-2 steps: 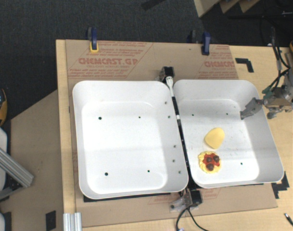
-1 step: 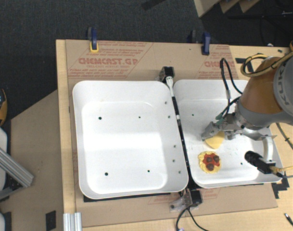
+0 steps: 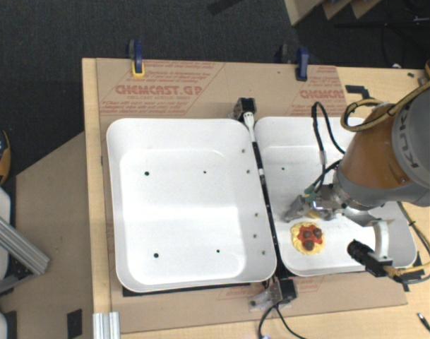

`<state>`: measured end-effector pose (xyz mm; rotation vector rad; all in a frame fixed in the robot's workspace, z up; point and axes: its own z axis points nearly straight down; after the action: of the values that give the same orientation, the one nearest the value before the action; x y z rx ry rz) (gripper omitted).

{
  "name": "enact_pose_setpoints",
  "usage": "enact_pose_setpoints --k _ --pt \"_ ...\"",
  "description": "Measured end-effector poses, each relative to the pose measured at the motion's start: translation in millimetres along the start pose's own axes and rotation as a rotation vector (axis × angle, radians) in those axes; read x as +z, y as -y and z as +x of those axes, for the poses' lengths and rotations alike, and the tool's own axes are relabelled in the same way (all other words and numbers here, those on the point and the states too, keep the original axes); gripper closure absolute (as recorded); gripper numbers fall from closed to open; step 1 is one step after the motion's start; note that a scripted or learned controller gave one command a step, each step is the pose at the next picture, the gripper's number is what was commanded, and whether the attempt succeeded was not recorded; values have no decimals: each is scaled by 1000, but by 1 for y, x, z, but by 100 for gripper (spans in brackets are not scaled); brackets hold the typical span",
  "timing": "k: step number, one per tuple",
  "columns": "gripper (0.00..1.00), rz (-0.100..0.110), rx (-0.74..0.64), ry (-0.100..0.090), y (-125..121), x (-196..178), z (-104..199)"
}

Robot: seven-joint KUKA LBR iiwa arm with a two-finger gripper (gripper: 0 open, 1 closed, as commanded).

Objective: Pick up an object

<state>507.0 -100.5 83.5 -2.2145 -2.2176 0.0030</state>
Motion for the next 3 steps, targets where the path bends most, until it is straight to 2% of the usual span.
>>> enact_pose_setpoints --k 1,2,3 --pt "100 -8 3 4 -3 -12 -3" --pt "100 -31 -4 8 -83 -209 13" --pt "100 -2 -7 1 -106 -154 98"
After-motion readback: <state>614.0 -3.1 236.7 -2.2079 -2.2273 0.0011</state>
